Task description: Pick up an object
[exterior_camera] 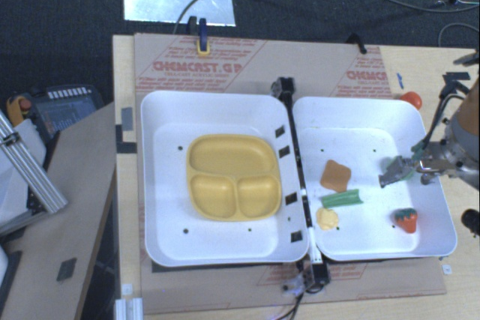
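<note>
gripper (393,171) over the right bin (375,115), finger state can't tell, orange block (335,176) just left of it, green piece (341,198) and yellow piece (327,219) lower left, red strawberry-like toy (406,220) just below, yellow divided tray (231,176) far left in left bin (161,161)

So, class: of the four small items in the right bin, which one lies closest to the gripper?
The red item with the green top, at the bin's near right. It lies just below the gripper; the brown, green and yellow pieces sit further left.
</note>
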`<state>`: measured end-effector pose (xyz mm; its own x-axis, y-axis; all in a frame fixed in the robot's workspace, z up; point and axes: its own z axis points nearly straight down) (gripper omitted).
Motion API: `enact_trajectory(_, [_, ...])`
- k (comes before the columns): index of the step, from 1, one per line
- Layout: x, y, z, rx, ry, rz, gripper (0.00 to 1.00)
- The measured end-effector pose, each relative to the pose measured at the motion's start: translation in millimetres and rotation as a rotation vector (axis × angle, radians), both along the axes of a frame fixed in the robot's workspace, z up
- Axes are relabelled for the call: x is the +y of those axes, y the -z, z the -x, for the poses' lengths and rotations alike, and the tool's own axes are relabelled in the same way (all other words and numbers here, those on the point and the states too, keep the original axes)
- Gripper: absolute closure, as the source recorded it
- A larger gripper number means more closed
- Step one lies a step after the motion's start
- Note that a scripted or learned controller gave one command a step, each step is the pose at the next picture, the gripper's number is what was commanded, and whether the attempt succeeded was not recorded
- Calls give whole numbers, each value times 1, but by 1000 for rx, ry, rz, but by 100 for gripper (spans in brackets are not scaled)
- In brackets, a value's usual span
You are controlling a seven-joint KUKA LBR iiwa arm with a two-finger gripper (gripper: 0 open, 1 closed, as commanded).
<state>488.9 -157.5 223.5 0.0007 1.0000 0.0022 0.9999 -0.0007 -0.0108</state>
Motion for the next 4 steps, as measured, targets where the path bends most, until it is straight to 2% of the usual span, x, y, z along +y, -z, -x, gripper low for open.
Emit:
enact_trajectory(1, [1, -6, -3, -12, -4, 2, 0])
enact_trajectory(3, [6, 117, -4, -10, -2, 1, 0])
enact_trajectory(4, [6, 138, -6, -12, -2, 2, 0])
